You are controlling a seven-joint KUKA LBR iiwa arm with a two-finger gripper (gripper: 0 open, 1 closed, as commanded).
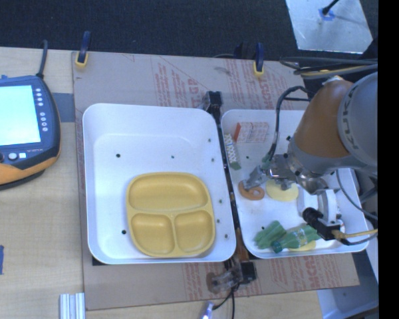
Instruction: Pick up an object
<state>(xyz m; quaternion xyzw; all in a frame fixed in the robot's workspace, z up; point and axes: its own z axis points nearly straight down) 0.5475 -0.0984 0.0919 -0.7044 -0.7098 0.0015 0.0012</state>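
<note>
At frame's centre-right, in the right bin (359, 244), the gripper (256, 178), whose state I cannot tell, hangs over a small orange ring (252, 193), probably light, rigid; pinch its rim.

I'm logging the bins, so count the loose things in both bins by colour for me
Yellow: 2, the divided tray and a pale round piece
Green: 2, two bottle-like items
Orange-brown: 1, a ring
Total: 5

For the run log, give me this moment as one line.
arm: over right bin | gripper: low, by orange-brown disc | grasp: unclear | left bin: yellow tray
</note>
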